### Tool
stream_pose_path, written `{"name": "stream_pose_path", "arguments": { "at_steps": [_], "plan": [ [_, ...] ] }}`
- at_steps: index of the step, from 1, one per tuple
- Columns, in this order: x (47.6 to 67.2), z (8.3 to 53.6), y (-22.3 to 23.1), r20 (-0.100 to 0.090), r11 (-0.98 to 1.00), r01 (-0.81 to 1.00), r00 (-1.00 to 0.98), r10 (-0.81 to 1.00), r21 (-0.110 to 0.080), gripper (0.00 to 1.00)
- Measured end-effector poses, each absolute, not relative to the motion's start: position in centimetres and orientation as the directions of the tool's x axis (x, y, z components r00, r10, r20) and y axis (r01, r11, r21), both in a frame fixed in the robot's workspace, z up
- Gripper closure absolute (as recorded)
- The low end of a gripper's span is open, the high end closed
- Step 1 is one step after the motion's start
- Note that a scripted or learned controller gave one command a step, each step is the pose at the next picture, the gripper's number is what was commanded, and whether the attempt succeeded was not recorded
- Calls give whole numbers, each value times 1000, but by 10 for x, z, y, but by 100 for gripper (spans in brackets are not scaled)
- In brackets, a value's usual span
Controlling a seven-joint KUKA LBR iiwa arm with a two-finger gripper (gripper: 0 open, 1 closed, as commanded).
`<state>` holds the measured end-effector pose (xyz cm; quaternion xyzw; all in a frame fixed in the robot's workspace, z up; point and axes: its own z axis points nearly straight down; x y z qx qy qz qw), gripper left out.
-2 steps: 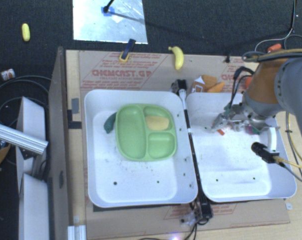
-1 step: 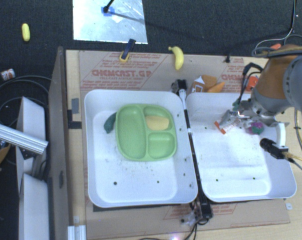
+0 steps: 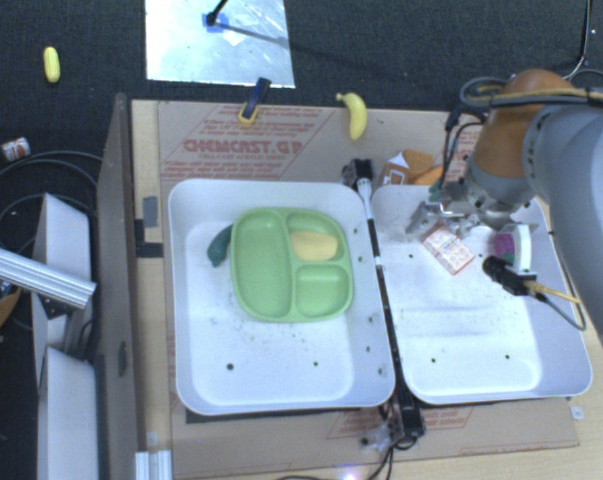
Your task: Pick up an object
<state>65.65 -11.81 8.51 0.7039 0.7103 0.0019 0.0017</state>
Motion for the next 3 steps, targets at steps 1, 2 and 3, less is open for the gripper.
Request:
{"name": "stream_pose_path", "arguments": {
  "at_steps": [1,2,3],
  "plan": [
    [659,86,-163,-2,-1,1000,1,1000,5,0],
    [668,148,-188,-3,1,1000,-1,1000,9,0],
    [640,148,-208,-2,-1,1000,1,1000,1,0]
  ]
}}
